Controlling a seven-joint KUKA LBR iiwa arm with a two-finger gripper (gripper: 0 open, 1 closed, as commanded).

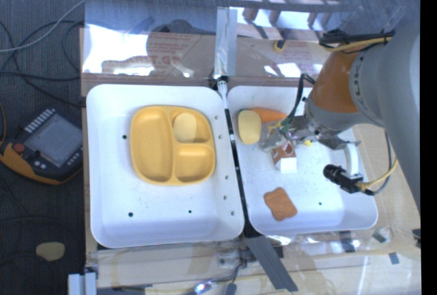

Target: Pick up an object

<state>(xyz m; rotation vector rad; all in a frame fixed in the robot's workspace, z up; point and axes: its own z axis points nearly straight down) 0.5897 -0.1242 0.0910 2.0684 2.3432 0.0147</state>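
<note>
Arm (355, 89) reaching in from the right, wrist lowered over the upper middle of the right bin (341, 215). Jaws (285, 140) down among a tight cluster of small items — opening and any hold impossible to tell, the tips being lost in the clutter.

Candidate objects, all in the right bin: a pale yellow block (249, 127) just beside the left wall; an orange piece (270, 114) touching it from behind; a small white cube (287, 165) just below the jaws; a brown patty (280, 203) lying apart toward the near wall. Cluster likely crowded against the divider, leaving little room for a clean descent on that side. Patty the most isolated, probably the easiest pick; cube closest to the present pose.

Left bin (109, 218) carrying a yellow divided tray (153, 150), with a round pale item (184, 126) in its upper right compartment — well clear of the arm.

Obstructions: bin divider close to the block; black cable fitting (341, 177) hanging over the right bin. Pendant (44, 143) on the floor at left, not on the desk.
</note>
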